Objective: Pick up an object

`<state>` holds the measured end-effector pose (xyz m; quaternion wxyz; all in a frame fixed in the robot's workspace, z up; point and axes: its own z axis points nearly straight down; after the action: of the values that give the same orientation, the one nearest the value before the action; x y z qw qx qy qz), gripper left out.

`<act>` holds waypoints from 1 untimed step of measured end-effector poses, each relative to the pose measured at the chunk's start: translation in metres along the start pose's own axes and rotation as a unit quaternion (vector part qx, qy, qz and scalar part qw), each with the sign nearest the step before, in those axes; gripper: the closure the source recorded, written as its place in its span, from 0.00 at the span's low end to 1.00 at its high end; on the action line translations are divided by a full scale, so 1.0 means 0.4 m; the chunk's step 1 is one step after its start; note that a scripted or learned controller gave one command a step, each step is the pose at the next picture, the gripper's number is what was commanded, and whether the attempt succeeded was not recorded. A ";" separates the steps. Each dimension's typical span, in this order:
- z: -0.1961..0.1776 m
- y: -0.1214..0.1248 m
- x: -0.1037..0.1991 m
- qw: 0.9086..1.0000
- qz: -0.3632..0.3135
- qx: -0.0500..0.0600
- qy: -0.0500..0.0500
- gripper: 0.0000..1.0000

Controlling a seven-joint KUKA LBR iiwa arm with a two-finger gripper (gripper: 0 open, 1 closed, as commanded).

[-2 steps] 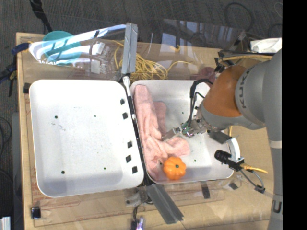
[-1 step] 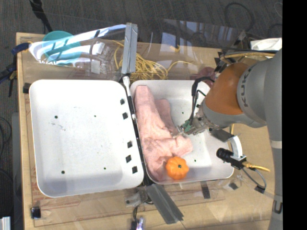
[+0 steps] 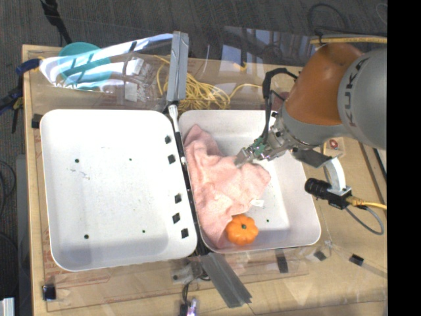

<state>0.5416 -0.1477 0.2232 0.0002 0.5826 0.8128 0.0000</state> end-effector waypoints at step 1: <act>0.020 0.084 0.061 0.999 0.038 0.001 0.000 1.00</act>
<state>0.5656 -0.1138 0.2152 -0.0007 0.6128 0.7902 -0.0012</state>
